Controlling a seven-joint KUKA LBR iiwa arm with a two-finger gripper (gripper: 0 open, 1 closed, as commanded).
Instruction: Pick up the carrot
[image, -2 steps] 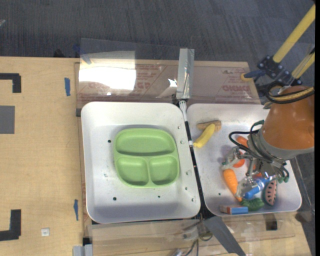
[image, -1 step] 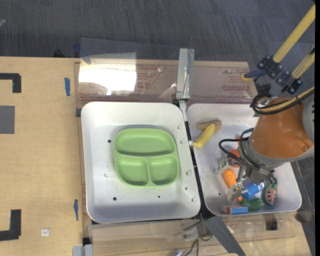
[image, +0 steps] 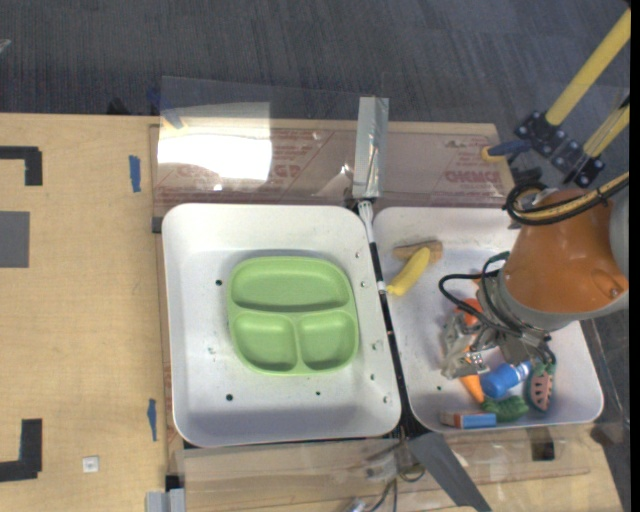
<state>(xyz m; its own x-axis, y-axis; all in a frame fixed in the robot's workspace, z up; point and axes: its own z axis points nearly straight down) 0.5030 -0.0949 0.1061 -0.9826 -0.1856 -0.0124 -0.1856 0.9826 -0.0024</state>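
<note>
The grey arm's two-finger gripper (image: 478, 352) hangs over the right white bin (image: 425, 398), above a small orange carrot (image: 471, 386) near its front edge. Whether its jaws are apart or together, I cannot tell. A yellow banana (image: 409, 271) lies near the bin's back left corner.

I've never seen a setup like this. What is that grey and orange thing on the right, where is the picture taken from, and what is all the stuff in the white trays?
It is one picture from a camera fixed above a bench, looking down at a slant. The grey and orange thing is a robot arm reaching in from the right. At its tip is a two-finger gripper, lowered into the right bin. That bin holds a pile of small toys: a yellow banana, an orange carrot which the arm is meant to pick up, a blue bottle, a watermelon slice and something green. The left bin holds a green divided plate. I cannot tell whether the gripper holds anything.
</note>
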